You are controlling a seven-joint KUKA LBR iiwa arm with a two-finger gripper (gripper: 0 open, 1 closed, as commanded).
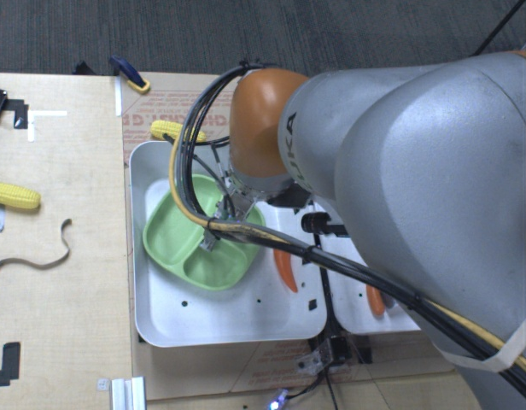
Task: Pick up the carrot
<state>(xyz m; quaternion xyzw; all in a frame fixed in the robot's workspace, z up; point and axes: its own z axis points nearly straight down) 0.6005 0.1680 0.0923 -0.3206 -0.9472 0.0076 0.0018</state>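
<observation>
Hanging over the green dish (195,246) in the left bin (160,314), the gripper (216,229) sits behind a bundle of cables (188,178), so its state cannot be told. An orange carrot (285,272) lies just right of the dish, by the bin's edge. Another orange piece (376,301) lies in the right bin. Yellow corn (14,196) rests on the wooden bench (58,314), well apart.

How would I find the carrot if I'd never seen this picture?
Look in the left white bin, the one with the green divided dish. Just right of that dish, near the bin's right wall, lies the carrot, partly under black cables. It's the slim orange stick; the dish beside it is wide and green.
</observation>
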